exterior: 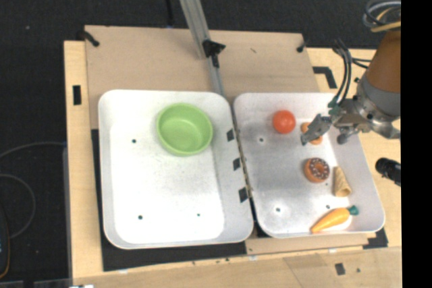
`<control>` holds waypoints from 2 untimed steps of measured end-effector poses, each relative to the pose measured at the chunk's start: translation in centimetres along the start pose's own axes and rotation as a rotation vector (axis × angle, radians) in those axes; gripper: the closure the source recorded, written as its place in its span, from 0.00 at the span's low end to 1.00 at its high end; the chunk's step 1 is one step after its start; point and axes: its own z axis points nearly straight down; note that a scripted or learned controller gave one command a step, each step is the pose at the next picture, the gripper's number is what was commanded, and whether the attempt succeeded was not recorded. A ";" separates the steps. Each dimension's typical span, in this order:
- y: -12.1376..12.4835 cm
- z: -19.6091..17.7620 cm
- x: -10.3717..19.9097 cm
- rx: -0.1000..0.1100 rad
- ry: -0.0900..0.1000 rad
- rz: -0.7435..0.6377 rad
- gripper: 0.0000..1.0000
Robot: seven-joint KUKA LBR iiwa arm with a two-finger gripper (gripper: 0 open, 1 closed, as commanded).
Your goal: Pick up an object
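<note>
From where I stand, the arm comes in from the right and its jaws [329,129] hang spread wide over the upper right of the right bin [270,165], gripping nothing. Just beside the left finger lies a red ball [284,121]. Below sit a round brown donut [316,170], a small cone [341,181] and a carrot [331,219] near the front rim. The left bin [128,192] holds 1 green bowl [184,129]

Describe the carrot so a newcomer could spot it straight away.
Look in the right-hand bin, at its near edge in the corner toward the arm. The carrot lies there on its side: long, tapered and orange with a green tip, unlike the round donut and brown cone beyond it.
</note>
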 end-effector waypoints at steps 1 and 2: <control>0.0 0.0 0.0 -0.001 0.000 0.001 0.00; -1.0 4.9 0.1 0.004 -0.002 0.004 0.00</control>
